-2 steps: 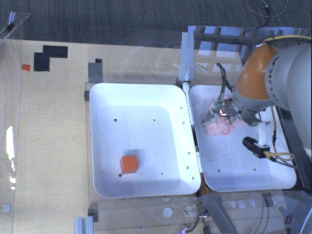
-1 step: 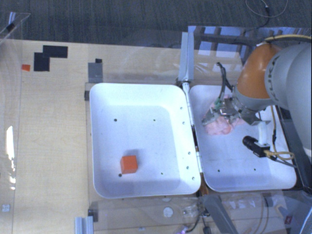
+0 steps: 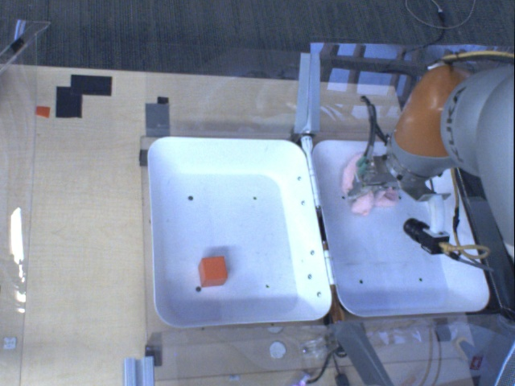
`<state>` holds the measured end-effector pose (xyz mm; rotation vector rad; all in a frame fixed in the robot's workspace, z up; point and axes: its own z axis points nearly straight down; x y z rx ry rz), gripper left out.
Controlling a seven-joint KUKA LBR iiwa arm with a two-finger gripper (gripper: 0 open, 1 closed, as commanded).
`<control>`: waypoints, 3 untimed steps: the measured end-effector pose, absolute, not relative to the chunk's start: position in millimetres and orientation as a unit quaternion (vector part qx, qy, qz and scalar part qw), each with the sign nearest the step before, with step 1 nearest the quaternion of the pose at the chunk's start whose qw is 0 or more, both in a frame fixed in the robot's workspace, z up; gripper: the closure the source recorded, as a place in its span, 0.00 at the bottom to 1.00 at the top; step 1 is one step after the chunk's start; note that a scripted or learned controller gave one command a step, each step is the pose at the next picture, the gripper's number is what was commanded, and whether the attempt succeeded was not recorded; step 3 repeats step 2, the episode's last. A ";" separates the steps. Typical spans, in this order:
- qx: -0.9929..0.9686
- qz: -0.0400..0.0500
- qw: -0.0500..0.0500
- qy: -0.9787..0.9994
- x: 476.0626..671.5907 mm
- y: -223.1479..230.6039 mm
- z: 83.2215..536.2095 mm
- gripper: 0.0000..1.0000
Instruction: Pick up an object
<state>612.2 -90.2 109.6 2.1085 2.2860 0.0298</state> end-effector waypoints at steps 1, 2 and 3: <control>0.614 0.003 0.003 0.789 653.8 -26.7 187.1 1.00; 0.602 0.002 0.003 0.799 639.8 -8.2 185.7 1.00; 0.602 0.002 0.003 0.799 639.8 -8.2 185.7 1.00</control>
